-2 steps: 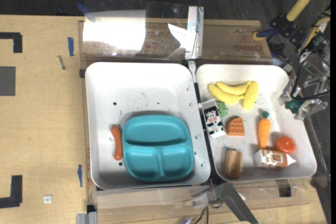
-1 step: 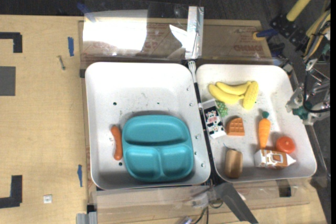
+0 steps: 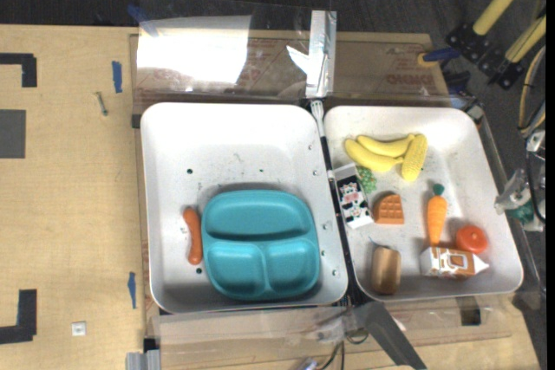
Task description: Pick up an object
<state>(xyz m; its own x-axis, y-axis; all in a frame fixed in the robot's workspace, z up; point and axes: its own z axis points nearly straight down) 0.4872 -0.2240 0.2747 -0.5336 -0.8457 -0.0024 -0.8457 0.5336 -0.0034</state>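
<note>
smooth teal plastic divided tray (image 3: pixel 258 254), glossy curved bananas (image 3: pixel 379 152), tapered carrot (image 3: pixel 435 218); end effector state untellable

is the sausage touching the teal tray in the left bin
Apart. The camera view shows a thin strip of white bin floor between the sausage and the teal tray.

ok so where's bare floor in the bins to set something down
Left bin: the whole back half is bare, behind the teal tray; a hot dog lies on the tray's left. Right bin: crowded, with open patches only at the back right corner beyond the corn and between the waffle and carrot.
</note>
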